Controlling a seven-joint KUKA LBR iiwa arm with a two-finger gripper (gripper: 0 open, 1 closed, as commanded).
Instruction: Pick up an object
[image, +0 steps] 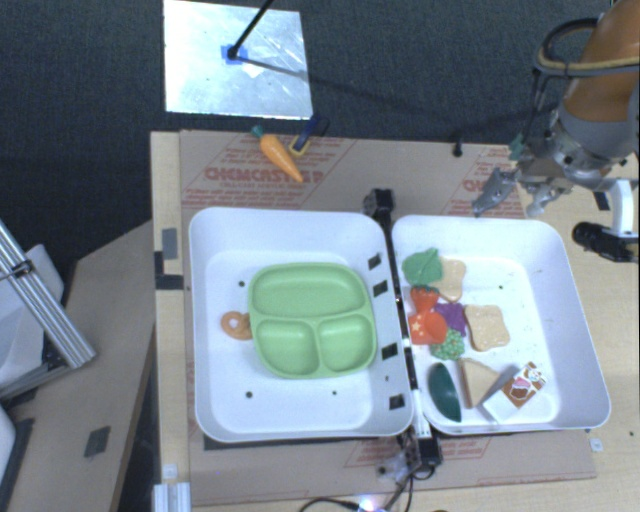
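Observation:
The right white bin (560, 300) holds a pile of toy food: a green leafy piece (422, 266), a red piece (427, 322), a purple piece (452, 316), a slice of bread (487, 326), a dark green oval (445, 390), a tan wedge (477, 380) and a small carton (520, 386). My gripper (512, 199) hangs above the far rim of that bin, at the upper right. Its fingers are spread apart, with nothing between them. It is well above and behind the food.
The left white bin (215, 300) holds a green divided tray (308, 318) and a small orange ring (236, 325). A toy carrot (280, 157) lies on the cardboard behind the bins. A shiny sheet (238, 62) lies further back.

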